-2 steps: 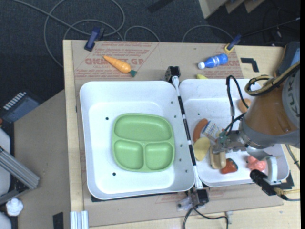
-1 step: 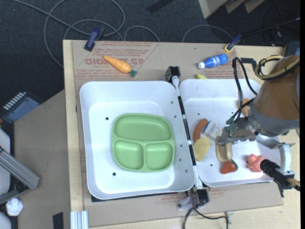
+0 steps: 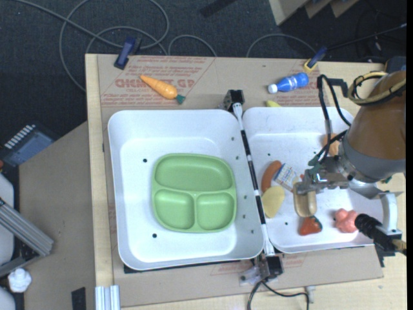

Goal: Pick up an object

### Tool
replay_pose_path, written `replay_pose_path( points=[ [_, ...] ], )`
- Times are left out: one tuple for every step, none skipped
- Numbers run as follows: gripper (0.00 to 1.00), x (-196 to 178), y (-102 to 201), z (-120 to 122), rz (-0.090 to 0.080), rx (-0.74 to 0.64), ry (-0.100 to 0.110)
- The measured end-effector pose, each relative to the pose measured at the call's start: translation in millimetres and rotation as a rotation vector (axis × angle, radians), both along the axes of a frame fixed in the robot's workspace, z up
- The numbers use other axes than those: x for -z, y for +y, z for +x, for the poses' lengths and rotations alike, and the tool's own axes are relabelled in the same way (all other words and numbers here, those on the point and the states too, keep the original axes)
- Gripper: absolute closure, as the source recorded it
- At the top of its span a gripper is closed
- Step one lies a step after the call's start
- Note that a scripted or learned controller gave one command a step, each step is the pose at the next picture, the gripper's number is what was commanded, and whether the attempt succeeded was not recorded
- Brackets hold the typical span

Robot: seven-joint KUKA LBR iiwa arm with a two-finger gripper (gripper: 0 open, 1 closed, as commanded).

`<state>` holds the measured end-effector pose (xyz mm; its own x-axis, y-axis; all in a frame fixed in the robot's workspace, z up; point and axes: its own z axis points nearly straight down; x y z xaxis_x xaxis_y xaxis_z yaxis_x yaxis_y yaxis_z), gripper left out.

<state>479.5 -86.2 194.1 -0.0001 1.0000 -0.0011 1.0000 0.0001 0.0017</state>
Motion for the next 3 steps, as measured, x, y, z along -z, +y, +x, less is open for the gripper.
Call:
replay_pose_path(
  points=[
    [1.0, -10, 0, 0, -0.001, -0.001, -0.002],
    [1.0, -13, 36, 0, 0.001, -0.001, 0.001],
    [1.0, -27, 51, 88, 0.001, -0.001, 0.0]
  ],
)
